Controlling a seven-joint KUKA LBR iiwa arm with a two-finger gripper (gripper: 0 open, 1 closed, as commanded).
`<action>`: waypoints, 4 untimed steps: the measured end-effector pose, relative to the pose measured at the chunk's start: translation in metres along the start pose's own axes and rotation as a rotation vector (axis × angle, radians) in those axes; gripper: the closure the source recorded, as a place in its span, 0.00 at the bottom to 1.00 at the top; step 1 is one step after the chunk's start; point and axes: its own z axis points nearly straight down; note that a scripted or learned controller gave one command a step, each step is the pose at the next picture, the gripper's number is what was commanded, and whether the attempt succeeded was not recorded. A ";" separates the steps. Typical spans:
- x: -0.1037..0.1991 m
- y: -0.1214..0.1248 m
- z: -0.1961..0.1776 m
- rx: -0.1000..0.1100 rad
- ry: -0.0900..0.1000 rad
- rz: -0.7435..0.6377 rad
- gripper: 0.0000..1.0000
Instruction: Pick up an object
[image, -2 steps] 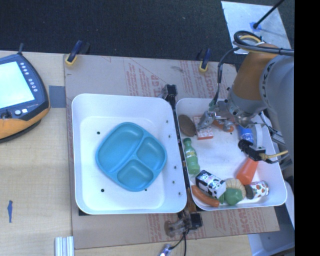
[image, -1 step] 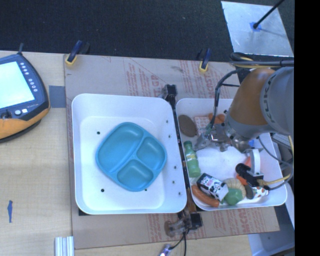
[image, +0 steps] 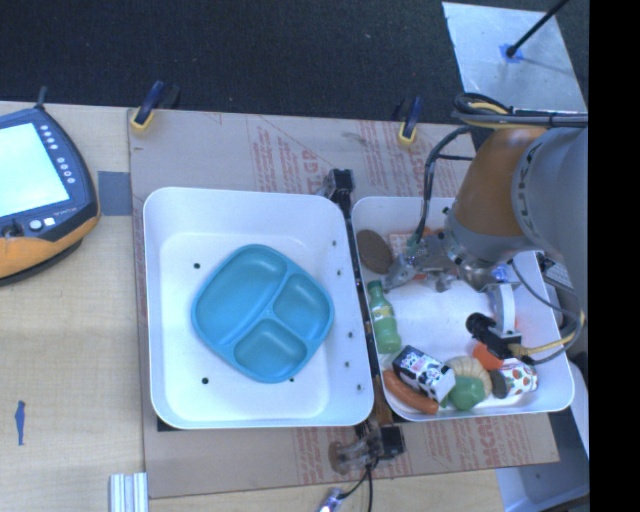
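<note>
- Over the right bin (image: 560, 395), the arm (image: 550, 200) reaches in from the right of the view. It's a grey body with the orange band (image: 490, 185) sitting about level with the bin's far rim, and the wrist is bent down into the far-left part of the bin.
- The gripper (image: 420, 280) hangs low over a bare patch of white floor, pointing down and angled a bit toward the left bin (image: 165, 300).
- Jaws look released to me: the two metal tips are apart with white floor showing between them, and nothing is gripped.
- The stuff to pick is all in the right bin. A brown roundish object (image: 373, 250) sits in the far-left corner, just beside the gripper.
- A green bottle (image: 382, 318) lies along the bin's left wall, near the gripper on its near side, not touching as far as I can see.
- The rest is piled along the near wall, well apart from the gripper: a cow-patterned box (image: 420, 370), an orange carrot-looking thing (image: 408, 392) just in front of it, a green ball (image: 465, 393), a pale lump (image: 470, 372) and a white piece with red spots (image: 515, 380).
- The left bin holds a blue divided plate (image: 263, 312), lying flat around the middle and turned diagonally.
- Both bins sit on a cardboard sheet (image: 260, 150) on the desk (image: 70, 350), and a tablet-style controller (image: 40, 195) with an orange edge is over at the far left.
</note>
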 end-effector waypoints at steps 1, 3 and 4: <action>-0.001 0.000 -0.010 0.002 -0.001 -0.002 1.00; 0.001 0.049 0.000 0.000 0.002 0.002 0.00; 0.000 0.031 0.000 0.002 0.001 0.002 0.00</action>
